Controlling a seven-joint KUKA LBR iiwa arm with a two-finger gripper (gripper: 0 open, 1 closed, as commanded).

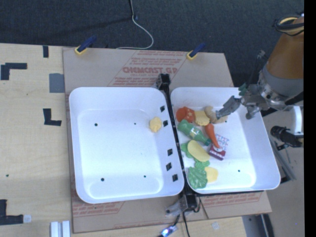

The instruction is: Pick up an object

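Evidently the gripper [223, 111] hangs over the right bin [249, 147], its spread unreadable; just beyond its tip lies a beige piece [211, 112] amid the toy food pile [200, 144]; crowding risks a glancing, empty grab; one yellow piece [155, 125] sits far off in the left bin [113, 147].

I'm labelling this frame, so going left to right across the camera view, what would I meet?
Left bin → yellow piece → black divider → right bin holding the toy food pile → gripper → arm.
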